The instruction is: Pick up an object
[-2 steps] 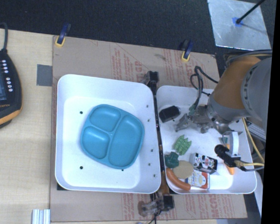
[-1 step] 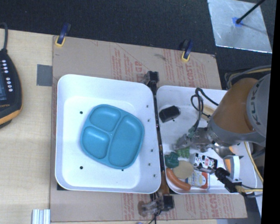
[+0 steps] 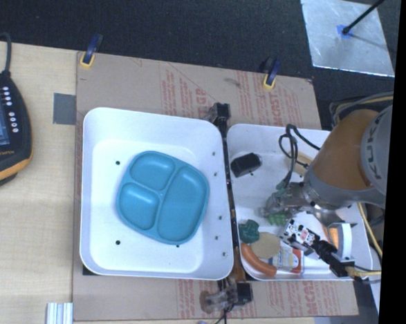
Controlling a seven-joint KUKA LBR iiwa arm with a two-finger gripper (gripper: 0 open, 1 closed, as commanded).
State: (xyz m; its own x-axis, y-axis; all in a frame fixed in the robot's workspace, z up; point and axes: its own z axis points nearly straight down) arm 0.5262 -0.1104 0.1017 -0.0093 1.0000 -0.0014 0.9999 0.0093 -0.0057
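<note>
I am looking down on a pale wooden bench [image 3: 25,221] with a sheet of brown cardboard [image 3: 194,88] lying over it, pinned at the far edge by two clamps, one at the left [image 3: 91,49] and one further right [image 3: 270,71]. Beyond the bench the floor is showing dark, with one pale square patch [image 3: 347,33] sitting at the upper right. One teach pendant [image 3: 2,133] is resting at the bench's left edge, and a strip of grey tape [image 3: 64,109] is sticking to the wood just beside the cardboard.

Two white bins are sitting side by side on the cardboard. The left bin [image 3: 97,185] is holding one thing: a blue divided plate [image 3: 163,197] with three compartments, lying flat near its middle. The right bin [image 3: 260,135] is holding a small clutter. I am counting one black object [image 3: 245,164] near its far left, one dark green piece [image 3: 249,230] by the dividing wall, one orange curved piece [image 3: 254,259] and one tan round piece [image 3: 269,245] at the near edge, the two touching.

The arm [image 3: 348,161] is reaching in from the right over the right bin, and the gripper [image 3: 280,205] is hanging low above a green object [image 3: 277,216] near the bin's middle. I cannot tell how the gripper is set, nor whether it has anything in it.
</note>
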